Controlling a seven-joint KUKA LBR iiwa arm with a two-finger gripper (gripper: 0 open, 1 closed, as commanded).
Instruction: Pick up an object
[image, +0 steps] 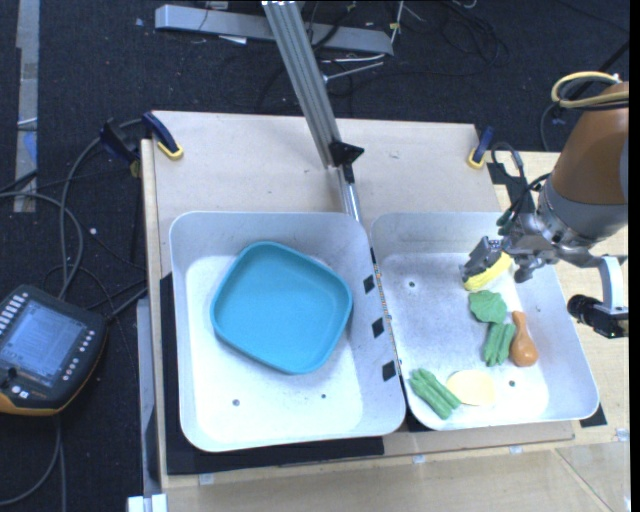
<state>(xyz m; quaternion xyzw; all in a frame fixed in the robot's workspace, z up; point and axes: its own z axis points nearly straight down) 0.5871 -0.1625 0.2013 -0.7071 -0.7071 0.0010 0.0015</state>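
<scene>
My gripper (487, 264) is low over the upper middle of the right bin (420, 250), reaching in from the right. A small yellow toy piece (486, 277) sits between its dark fingers, which are shut on it. Just below lie a green leafy piece (490, 307) and a second green piece (497, 343). An orange carrot-like toy (522, 340) rests beside them. Near the bin's front edge are a pale yellow disc (472, 387) and a green bean pod (434, 392).
A blue square plate (282, 305) lies in the left bin (190, 400). A slanted metal pole (312, 85) rises from between the bins at the back. A teach pendant (45, 345) sits off the bench to the left.
</scene>
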